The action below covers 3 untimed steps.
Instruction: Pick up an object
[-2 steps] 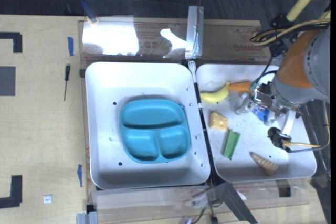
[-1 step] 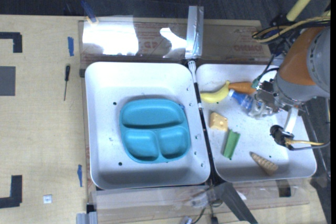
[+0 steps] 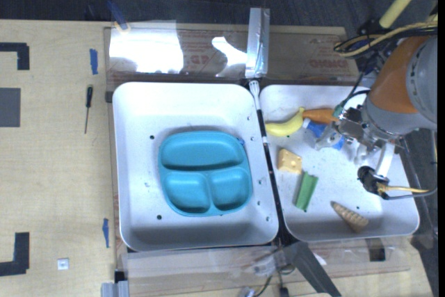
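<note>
Hanging low over right bin [image 3: 410,222], end effector [image 3: 332,140] sits by blue object [image 3: 316,129] near carrot [image 3: 318,114]; finger spread cannot tell, nothing visibly held. Banana [image 3: 286,125] just left, touching carrot. Cheese wedge [image 3: 290,162], green block [image 3: 304,191], cone [image 3: 350,215] lie apart below. Left bin [image 3: 132,149] carries blue divided tray [image 3: 205,171].

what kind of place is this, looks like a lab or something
Probably a robot grasping test bench in a lab. A grey and orange arm reaches over two white bins: the right bin holds toy food such as a banana, the left bin a blue divided tray.
</note>
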Available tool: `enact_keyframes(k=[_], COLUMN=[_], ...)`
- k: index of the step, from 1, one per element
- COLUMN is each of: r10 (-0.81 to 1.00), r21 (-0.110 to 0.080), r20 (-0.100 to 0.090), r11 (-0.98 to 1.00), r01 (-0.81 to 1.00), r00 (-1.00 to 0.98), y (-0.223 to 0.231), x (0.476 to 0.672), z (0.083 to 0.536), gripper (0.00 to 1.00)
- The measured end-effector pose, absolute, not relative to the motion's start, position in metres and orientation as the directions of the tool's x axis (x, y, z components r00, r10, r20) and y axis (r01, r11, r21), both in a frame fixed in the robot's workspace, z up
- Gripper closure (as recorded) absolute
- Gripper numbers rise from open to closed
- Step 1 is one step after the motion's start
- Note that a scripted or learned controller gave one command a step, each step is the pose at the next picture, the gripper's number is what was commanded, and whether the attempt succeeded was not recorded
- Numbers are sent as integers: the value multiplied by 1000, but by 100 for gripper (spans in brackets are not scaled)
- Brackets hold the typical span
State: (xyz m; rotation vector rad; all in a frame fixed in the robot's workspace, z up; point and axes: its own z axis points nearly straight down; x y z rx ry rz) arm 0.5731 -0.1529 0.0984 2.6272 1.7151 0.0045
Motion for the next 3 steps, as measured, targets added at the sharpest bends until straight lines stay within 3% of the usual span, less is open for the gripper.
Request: enact_keyframes(k=[1, 2, 3], r10=[944, 945, 992], r21=[2, 4, 9], r20=[0, -2, 3], r11=[-330, -327, -130], r01=[944, 945, 992], r00=[330, 327, 130], y=[-126, -126, -33], x=[637, 638, 583], z=[86, 98, 214], gripper=[0, 100, 100])
